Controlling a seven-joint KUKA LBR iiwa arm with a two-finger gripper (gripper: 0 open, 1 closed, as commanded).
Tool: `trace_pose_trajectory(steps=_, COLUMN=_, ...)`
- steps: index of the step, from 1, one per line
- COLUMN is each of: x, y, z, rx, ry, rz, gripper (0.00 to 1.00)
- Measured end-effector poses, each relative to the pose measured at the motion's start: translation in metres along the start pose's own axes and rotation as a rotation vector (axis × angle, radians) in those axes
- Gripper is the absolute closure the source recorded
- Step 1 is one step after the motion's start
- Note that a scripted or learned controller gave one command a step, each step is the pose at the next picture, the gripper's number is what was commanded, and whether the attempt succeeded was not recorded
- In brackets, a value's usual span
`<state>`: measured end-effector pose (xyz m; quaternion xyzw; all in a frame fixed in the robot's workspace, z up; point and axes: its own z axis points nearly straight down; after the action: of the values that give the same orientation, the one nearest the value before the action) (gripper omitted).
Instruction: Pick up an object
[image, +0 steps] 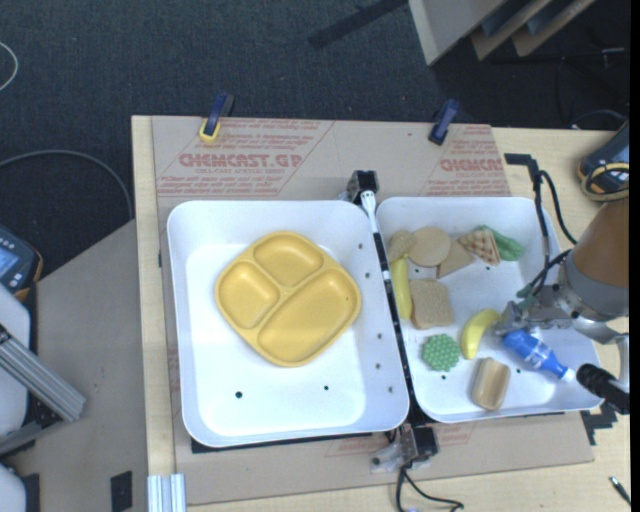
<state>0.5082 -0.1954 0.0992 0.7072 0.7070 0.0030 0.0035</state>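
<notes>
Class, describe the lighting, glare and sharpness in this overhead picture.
Camera view: even, soft lighting; the left bin glares bright white around the yellow tray, with faint shadows; small food items look soft, and the end effector area is slightly blurred.

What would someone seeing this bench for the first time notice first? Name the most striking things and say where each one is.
The yellow divided plate lies alone in the left bin. The right bin is crowded with toy food, among it a green bumpy ball and a yellow banana. The arm's gripper sits low at that bin's right side, just above a blue bottle.
</notes>
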Motion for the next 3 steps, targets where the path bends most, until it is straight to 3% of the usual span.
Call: trace_pose_trajectory(steps=3, x=0.0, y=0.004, z=-0.128, rx=0.004, ry=-0.002, rz=-0.002, gripper=1.0)
